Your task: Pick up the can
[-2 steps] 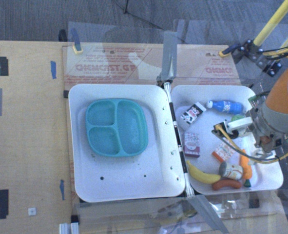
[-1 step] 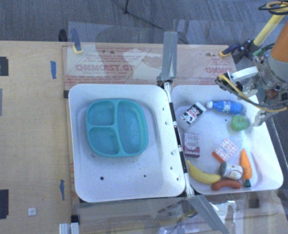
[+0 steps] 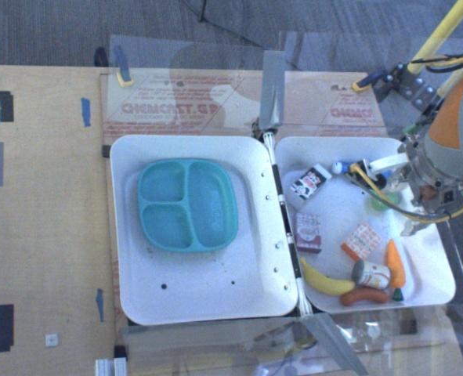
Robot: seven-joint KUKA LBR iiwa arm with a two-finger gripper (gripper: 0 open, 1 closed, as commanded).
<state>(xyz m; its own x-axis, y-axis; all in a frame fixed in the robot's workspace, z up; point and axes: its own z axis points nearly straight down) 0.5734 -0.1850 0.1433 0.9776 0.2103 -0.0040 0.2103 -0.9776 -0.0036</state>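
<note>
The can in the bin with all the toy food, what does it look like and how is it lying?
The can is small, with a grey metal end and a pale label bearing a reddish patch. It lies on its side near the front of the right bin, its grey end facing left. The banana lies close to that end, the sausage sits just in front of it, and the carrot lies along its right side. Whether they actually touch is hard to tell.
</note>
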